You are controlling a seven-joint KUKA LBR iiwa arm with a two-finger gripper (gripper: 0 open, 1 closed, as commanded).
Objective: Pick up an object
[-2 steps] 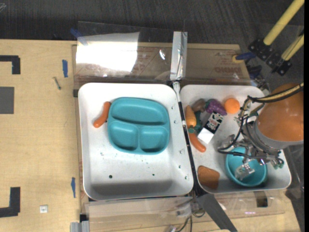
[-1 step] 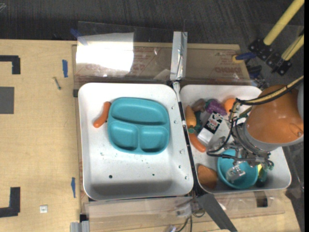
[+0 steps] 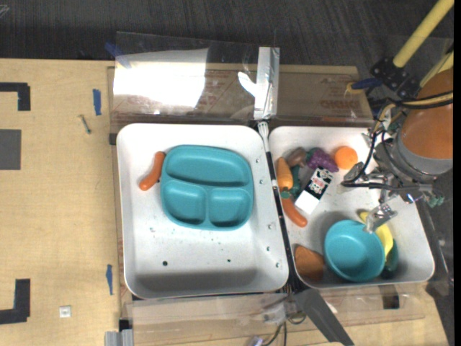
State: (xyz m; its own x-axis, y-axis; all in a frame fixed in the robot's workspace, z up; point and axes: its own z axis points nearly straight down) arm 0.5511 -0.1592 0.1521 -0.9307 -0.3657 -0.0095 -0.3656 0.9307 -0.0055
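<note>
Over the right bin [image 3: 421, 262] you see the gripper [image 3: 380, 215] hanging just above the teal bowl [image 3: 353, 249] and the yellow banana [image 3: 387, 238] beside it; whether it is open or closed you cannot tell. Nothing is visibly held, so you are at the approach step. Next, you would need a straight descent onto one object, clear of the bowl's rim. The left bin [image 3: 137, 251] holds a teal divided plate [image 3: 207, 186].

The grey arm [image 3: 425, 143] comes in from the right with its orange band uppermost, wrist bent downward, and the gripper [image 3: 379, 213] hangs low at its tip amid dark cables, pointing down, its fingers too small and blurred to make out.
</note>
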